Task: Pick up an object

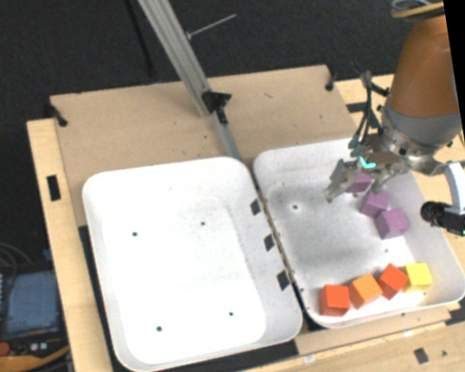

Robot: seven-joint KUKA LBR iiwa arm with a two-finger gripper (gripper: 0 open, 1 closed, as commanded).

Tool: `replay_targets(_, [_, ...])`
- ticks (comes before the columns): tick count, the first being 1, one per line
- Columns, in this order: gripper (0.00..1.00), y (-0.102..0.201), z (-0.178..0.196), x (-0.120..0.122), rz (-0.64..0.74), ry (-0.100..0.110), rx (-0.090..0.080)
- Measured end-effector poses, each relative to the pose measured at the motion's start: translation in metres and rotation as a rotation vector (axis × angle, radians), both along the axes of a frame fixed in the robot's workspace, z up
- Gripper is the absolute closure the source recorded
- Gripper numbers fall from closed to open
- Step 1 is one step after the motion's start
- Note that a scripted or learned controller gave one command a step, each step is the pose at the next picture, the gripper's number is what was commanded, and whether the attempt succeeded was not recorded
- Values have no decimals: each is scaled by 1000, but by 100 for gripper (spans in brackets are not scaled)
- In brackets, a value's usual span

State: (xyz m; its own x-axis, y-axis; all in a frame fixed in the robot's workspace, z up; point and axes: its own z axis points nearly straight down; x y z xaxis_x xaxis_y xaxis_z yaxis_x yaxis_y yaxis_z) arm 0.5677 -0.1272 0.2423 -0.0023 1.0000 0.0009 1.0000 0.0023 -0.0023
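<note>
In the right bin, my gripper hangs low over the upper right part, reaching in from the right. A purple block lies right at the gripper's tip, partly covered by it. Two more purple blocks lie just below and to the right. Along the bin's front wall runs a row of blocks: a red-orange one, an orange one, a red one and a yellow one.
The left bin sits beside the right one, with black clips on the shared edge. A metal pole slants up from the back of the bench. A small screen device sits off the bench at the left.
</note>
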Motion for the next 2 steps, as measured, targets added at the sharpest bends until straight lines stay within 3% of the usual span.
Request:
replay_targets(1, [0, 0, 2, 1, -2, -4, -1])
replay_targets(2, [0, -8, -42, 0, -5, 2, -3])
